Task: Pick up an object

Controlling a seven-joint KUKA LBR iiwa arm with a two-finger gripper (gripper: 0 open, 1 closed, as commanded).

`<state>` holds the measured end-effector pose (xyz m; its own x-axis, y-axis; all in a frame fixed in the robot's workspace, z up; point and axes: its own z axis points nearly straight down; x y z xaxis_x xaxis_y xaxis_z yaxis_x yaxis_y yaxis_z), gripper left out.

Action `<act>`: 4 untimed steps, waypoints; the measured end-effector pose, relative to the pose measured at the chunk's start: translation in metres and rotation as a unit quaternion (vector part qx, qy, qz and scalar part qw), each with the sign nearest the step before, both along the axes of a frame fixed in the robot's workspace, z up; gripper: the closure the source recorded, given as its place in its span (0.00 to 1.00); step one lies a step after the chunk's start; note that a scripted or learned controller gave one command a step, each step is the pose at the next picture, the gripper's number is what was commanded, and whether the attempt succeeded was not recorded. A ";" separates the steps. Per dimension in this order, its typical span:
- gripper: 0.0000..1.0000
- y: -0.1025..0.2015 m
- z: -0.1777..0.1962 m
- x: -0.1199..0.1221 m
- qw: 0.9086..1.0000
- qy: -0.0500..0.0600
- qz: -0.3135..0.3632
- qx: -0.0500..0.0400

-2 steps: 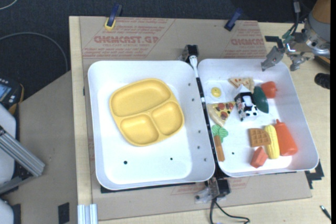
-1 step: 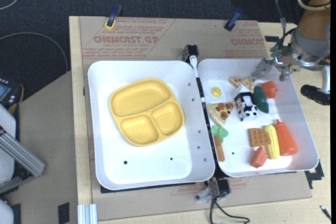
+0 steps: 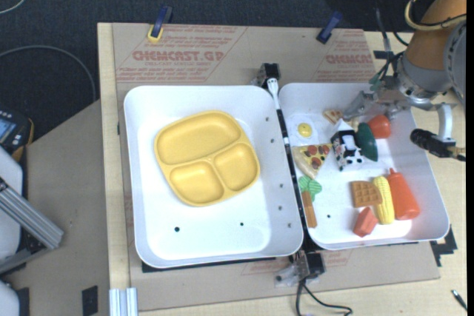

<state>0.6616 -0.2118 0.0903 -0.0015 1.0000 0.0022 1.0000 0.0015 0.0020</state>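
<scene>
- A yellow divided plate (image 3: 206,158) lay alone in the left bin (image 3: 141,115), likely a drop-off spot.
- The right bin (image 3: 433,214) held toy food: fried egg (image 3: 304,130), pizza slice (image 3: 312,155), waffle (image 3: 364,193), corn (image 3: 384,199), all candidate picks.
- The tool (image 3: 361,107) hung at that bin's far edge, near a red-and-green toy (image 3: 372,133); its grip state could not be told.

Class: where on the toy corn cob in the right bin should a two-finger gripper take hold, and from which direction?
Grip the corn cob across its narrow middle, coming from above. It lies flat and long, wedged between the waffle and the orange bottle, so fingers may fit better at its ends.
</scene>
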 end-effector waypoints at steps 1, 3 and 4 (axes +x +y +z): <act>1.00 -0.001 0.015 0.002 1.000 -0.004 0.001 -0.003; 1.00 0.010 0.117 0.013 1.000 -0.003 0.000 -0.002; 1.00 0.010 0.136 0.014 1.000 -0.002 0.000 -0.002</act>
<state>0.6755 -0.2015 0.2266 -0.0012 1.0000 -0.0019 1.0000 0.0012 0.0051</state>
